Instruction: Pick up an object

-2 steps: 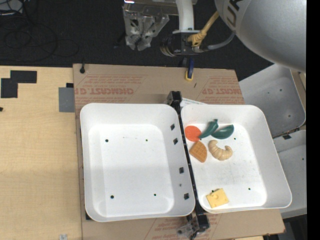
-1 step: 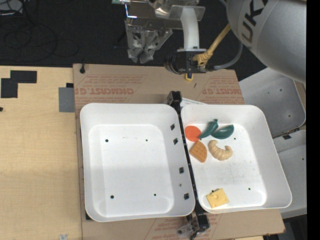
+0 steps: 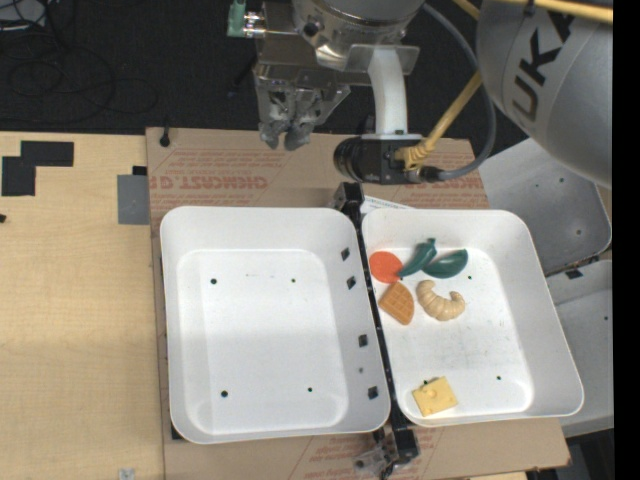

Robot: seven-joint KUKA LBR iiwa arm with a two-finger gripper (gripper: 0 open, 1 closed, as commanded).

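My gripper [image 3: 291, 133] hangs high at the back, above the far edge of the left bin [image 3: 190, 238], with its fingers close together and nothing between them. In the right bin [image 3: 540, 298] lie an orange-red round piece [image 3: 385, 264], a teal leaf-shaped toy [image 3: 437, 259], a pale croissant-shaped piece [image 3: 441, 301], an orange waffle-like wedge [image 3: 397, 304] and a yellow cheese block [image 3: 434, 397] near the front edge. All of them lie far from the gripper.
A black divider rail [image 3: 362, 318] runs between the two bins. Brown cardboard [image 3: 220, 173] lies under the bins on the pale wooden bench [image 3: 70, 318]. The grey arm [image 3: 550, 58] fills the top right.
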